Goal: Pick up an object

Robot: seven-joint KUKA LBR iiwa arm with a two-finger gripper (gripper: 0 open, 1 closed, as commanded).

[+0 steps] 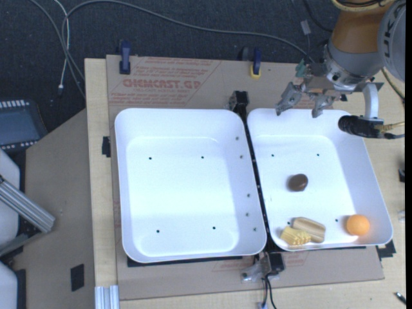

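A cardboard-covered bench (161,76) bears two white bins. In the right bin (322,143) a brown round object (297,183) lies near the middle, probably light, stiff and best pinched across its width. Nearer that bin's front rim lie a corn piece (295,237), a tan block (309,228) and an orange ball (358,224). The gripper (300,108) is held spread, empty, above the bin's far rim; nothing stands between.

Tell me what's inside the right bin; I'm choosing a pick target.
Right bin holds a brown round lump, a tan block touching a yellow corn-like piece, and an orange ball. Nothing looks covered; the gripper hangs above its far edge.
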